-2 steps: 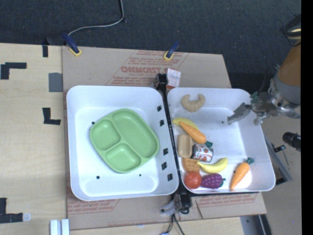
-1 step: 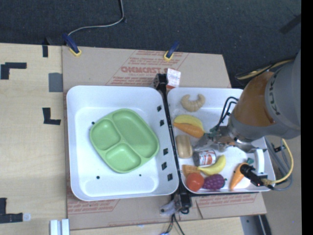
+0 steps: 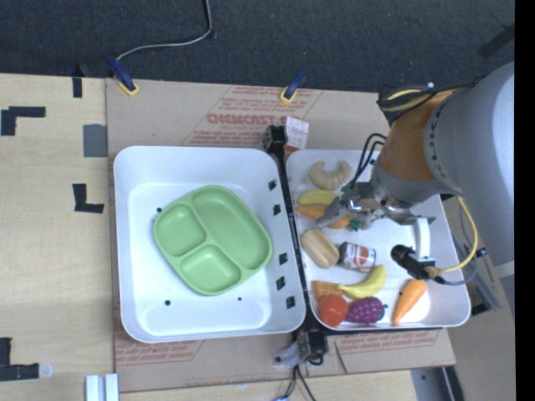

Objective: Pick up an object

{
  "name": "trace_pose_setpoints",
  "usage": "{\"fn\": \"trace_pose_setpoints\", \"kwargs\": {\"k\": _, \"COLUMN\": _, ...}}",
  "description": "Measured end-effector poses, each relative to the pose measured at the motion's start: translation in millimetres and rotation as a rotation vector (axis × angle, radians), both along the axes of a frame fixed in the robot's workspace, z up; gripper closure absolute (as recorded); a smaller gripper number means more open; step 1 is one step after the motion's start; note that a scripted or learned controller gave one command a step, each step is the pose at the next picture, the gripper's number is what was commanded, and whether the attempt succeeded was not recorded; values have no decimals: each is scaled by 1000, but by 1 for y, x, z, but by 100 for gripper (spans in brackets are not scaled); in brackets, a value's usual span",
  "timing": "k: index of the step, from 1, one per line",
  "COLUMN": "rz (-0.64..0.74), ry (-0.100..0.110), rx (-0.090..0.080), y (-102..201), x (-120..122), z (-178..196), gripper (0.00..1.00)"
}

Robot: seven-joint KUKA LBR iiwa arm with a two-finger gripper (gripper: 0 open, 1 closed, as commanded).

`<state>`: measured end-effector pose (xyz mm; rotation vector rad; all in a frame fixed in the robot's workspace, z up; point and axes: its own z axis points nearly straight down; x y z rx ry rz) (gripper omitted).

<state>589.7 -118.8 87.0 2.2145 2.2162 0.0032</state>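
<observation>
Objects: toy food items crowd the right bin (image 3: 451, 307).
Gripper: gripper (image 3: 344, 210) low in the right bin's upper-left part, among the items; arm (image 3: 418, 153) enters from the right.
Finger state: cannot tell whether it is grasping or released.
Near gripper: yellow piece (image 3: 316, 197) and orange piece (image 3: 311, 211) just to its left; croissant (image 3: 330, 174) above.
Mid bin: bread roll (image 3: 319, 247) beside a small can (image 3: 358, 257).
Lower bin: banana (image 3: 366, 284), tomato (image 3: 333, 309), grapes (image 3: 364, 311), carrot (image 3: 407, 299).
Left bin (image 3: 134, 224): holds a green divided plate (image 3: 212, 239).
</observation>
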Motion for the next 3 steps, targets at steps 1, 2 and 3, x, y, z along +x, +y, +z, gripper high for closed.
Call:
{"fn": "trace_pose_setpoints", "kwargs": {"k": 1, "rz": 2, "ry": 5, "rx": 3, "y": 22, "x": 59, "z": -1, "gripper": 0}}
{"fn": "trace_pose_setpoints", "kwargs": {"k": 2, "rz": 3, "ry": 6, "rx": 1, "y": 22, "x": 59, "z": 9, "gripper": 100}}
{"fn": "trace_pose_setpoints", "kwargs": {"k": 3, "rz": 2, "ry": 7, "rx": 5, "y": 99, "x": 34, "z": 98, "gripper": 100}}
